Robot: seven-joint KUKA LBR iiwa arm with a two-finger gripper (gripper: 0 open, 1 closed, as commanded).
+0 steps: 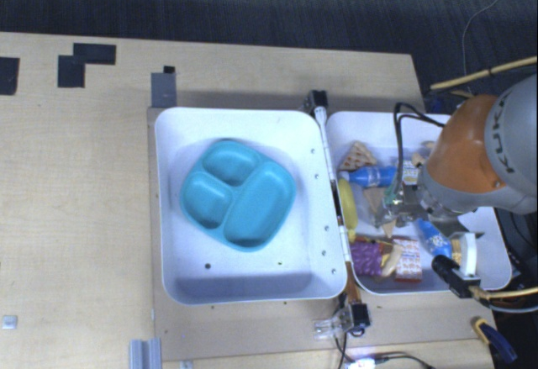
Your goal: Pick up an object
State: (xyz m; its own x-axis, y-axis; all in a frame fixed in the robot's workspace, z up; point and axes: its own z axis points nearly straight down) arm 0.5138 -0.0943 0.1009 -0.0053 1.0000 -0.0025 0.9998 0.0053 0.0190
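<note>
Arm (479,153) bent low over right bin (370,128); gripper (395,212) among clutter

Two bins side by side on bench (76,216). Left bin (181,275): divided plate (239,193) lying near centre. Right bin (370,128): clutter of small items; bottle (367,177) toward rear, snack packet (408,259) at front edge. Arm (479,153) reaches in from right, over right bin.

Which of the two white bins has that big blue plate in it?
The left bin: the blue divided plate lies there alone. The right bin holds many small things, under the arm.
</note>
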